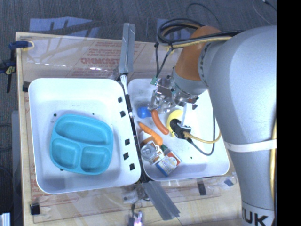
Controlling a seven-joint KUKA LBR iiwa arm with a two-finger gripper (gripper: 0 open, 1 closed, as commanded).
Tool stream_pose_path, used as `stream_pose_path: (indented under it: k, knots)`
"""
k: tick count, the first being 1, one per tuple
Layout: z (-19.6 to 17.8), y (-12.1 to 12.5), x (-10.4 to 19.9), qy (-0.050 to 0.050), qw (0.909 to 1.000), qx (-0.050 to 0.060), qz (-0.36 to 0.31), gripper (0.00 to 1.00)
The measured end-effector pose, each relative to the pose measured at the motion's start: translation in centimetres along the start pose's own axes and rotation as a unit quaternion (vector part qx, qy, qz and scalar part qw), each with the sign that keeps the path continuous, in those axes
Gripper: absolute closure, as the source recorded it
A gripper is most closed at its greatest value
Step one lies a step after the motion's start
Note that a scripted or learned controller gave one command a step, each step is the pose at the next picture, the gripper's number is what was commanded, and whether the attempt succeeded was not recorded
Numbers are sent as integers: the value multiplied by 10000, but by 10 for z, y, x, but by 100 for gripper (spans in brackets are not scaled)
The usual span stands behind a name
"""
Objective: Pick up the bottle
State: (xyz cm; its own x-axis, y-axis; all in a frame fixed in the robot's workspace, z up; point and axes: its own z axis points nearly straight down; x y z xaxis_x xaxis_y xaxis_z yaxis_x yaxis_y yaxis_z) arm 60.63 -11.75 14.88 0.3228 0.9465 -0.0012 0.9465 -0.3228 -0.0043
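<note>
Gripper [159, 101] low in the right bin [207, 166], just above the upper end of the orange carrot-shaped toy [159, 121]. Its tip is a clutter of metal, so cannot tell whether it stands apart or together; nothing seen held. Bottle [142, 112]: nothing here reads plainly as one, best guess is the small blue-topped thing just left of the carrot toy's upper end, near the wall between the bins. Second orange piece [150, 132] just below-left of the carrot toy, crumpled clear-silver wrapper [149, 150] further below, printed carton [168, 163] below that. To do the step well, judged: shift left off the carrot toy and centre over the blue top, go down well spread, and close across the narrow body. Little room either way, with the wall on the far side and the carrot toy on the near side. Then lift straight up. Bin floor looks smooth, glossy white plastic, so a nudged bottle would likely skid or roll toward the wall rather than stay put. Far left of the carrot toy, the left bin [37, 126] holds a turquoise divided plate [82, 144]. Pale bench [70, 55] under a clear sheet with red print, blue clamp [19, 45] at far upper left, dark carpet [70, 4] beyond
</note>
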Motion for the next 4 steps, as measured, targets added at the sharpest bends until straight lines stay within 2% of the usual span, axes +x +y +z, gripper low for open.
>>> stream_pose_path:
  k: [1,2,3,4]
  knots:
    - [60,-42,7,-4,9999,13,-166,100]
    - [-41,-40,64,0,9878,8,1558,100]
    - [-115,-129,-20,0,9953,9,966,100]
    - [-39,-149,33,-3,9297,31,3683,100]
